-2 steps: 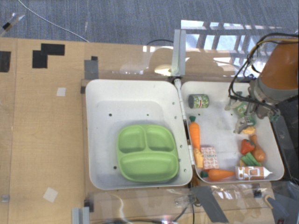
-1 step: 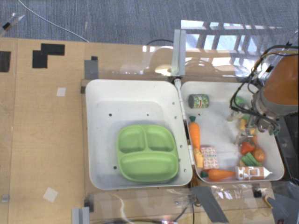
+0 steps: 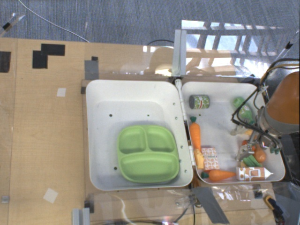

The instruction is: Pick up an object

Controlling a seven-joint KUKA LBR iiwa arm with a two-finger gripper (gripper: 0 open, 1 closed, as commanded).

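The gripper (image 3: 251, 150) is low in the right bin (image 3: 220, 92), w/ its tips down among a little orange and green toy veg (image 3: 257, 156), but I can't tell if it's open, shut or holding anything. Near it lie a white bottle (image 3: 253, 174), two carrots (image 3: 195, 134) (image 3: 220, 175), a snack box (image 3: 210, 157) & a small can (image 3: 199, 101). A green tray w/ 3 parts (image 3: 147, 153) sits in the left bin (image 3: 105, 100).

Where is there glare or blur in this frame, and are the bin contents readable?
Camera view: bright window-like glare on the clear panel behind the right bin; the arm is soft and overexposed at the edge; the green tray and the carrots are sharp; the objects under the gripper are cluttered and hard to separate.
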